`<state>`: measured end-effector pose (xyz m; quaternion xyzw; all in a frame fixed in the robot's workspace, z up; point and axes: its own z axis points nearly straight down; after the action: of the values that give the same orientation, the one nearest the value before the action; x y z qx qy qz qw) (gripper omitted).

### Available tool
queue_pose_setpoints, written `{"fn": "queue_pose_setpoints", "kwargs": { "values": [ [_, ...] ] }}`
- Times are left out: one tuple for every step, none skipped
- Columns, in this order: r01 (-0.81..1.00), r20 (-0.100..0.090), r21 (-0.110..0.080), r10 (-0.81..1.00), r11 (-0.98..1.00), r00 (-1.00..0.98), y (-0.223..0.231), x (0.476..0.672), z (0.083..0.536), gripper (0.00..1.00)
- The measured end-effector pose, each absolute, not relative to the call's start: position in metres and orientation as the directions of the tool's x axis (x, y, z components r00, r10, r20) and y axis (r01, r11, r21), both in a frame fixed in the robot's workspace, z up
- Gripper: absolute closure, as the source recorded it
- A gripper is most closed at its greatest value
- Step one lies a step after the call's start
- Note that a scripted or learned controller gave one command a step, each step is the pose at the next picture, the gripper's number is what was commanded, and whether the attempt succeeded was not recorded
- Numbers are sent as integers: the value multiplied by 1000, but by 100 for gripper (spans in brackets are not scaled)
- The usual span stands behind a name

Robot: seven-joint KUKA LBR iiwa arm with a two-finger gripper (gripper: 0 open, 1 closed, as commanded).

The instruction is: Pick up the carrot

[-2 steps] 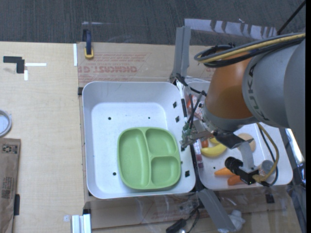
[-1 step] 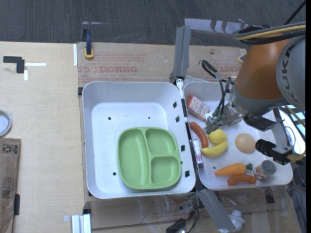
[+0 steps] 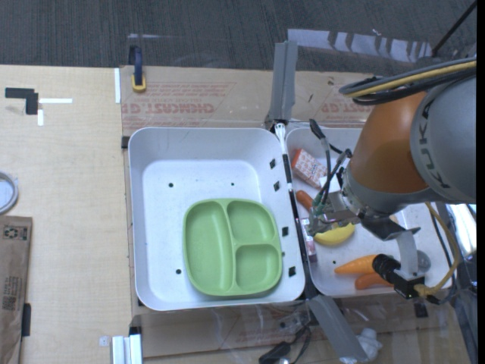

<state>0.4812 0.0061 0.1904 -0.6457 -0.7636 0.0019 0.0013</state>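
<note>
Right bin (image 3: 424, 290) | arm (image 3: 409, 146) bent low | carrot (image 3: 356, 265) lying apart

We see the arm (image 3: 409, 142) over the right bin (image 3: 326, 283), its gripper (image 3: 322, 217) low beside a banana (image 3: 335, 236); the carrot (image 3: 356, 265) lies nearby, a green plate (image 3: 231, 246) in the left bin (image 3: 151, 203).

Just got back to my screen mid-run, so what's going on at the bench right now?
The KUKA arm is reaching into the right bin, its gripper low beside a yellow banana-like piece. The carrot lies loose on the bin floor nearer the camera, not picked up yet. The left bin holds a green divided plate.
</note>
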Motion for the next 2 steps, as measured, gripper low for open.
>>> {"fn": "queue_pose_setpoints", "kwargs": {
  "values": [
    [986, -1, -4, 986, 166, -166, 6, 481, 190, 0],
    [959, 0, -3, 959, 284, -284, -59, 477, 190, 0]
  ]
}}
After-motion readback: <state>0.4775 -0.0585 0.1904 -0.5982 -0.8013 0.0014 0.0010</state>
